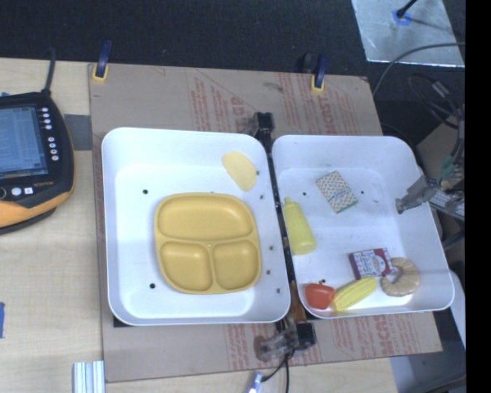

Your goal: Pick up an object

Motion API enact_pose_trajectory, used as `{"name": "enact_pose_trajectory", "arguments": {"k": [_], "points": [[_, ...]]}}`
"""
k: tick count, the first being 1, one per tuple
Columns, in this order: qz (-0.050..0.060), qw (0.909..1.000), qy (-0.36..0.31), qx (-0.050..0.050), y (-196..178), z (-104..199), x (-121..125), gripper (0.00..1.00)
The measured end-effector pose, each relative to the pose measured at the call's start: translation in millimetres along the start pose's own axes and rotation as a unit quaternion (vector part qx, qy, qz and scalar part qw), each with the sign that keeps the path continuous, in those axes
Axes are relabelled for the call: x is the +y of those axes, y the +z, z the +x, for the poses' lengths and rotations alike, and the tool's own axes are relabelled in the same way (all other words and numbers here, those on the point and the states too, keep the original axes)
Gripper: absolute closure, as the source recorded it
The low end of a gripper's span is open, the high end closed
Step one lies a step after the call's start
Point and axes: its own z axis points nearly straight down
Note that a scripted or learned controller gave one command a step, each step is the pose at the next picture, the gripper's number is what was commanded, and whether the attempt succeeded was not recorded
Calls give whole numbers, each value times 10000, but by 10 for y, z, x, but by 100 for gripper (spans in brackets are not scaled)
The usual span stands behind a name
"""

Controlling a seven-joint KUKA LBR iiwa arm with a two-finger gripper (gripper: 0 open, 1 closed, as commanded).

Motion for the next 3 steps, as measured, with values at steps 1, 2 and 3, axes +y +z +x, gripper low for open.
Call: {"name": "enact_pose_trajectory", "arguments": {"k": [1, 2, 3], "points": [[37, 10000, -13, 12, 1349, 148, 367, 0], [-15, 10000, -3, 11, 1369, 497, 1378, 0], [17, 10000, 1, -4, 1906, 367, 1213, 0]]}}
